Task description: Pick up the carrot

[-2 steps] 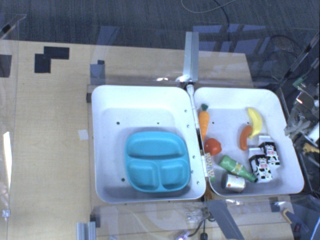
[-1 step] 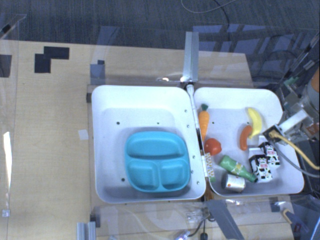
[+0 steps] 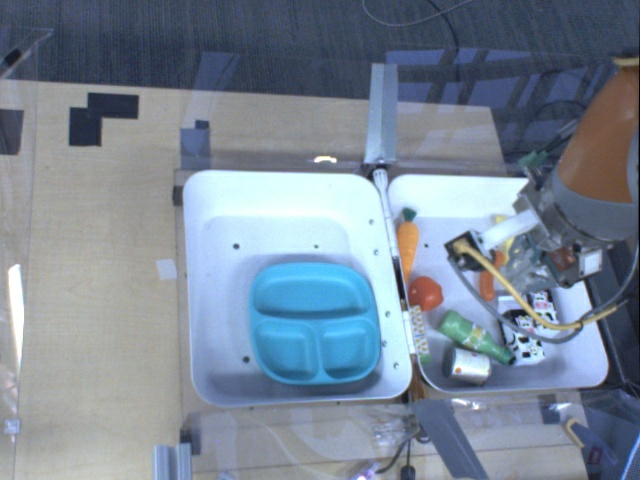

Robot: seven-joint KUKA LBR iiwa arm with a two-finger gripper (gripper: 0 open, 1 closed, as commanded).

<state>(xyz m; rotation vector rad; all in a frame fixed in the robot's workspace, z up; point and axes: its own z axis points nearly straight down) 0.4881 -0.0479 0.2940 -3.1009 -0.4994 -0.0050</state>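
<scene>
I saw the slim orange carrot [image 3: 407,245] lying untouched against the right white bin's [image 3: 590,368] left wall, near its far corner. My hand [image 3: 520,268] hovered by the bin's right side; its grip I couldn't tell. Picking remained undone.

The arm [image 3: 600,158] is cut off by the right edge. Its hand [image 3: 520,258] sits amid wires and fittings, too cluttered to read. An orange thing [image 3: 486,284] beneath it is mostly hidden.
</scene>
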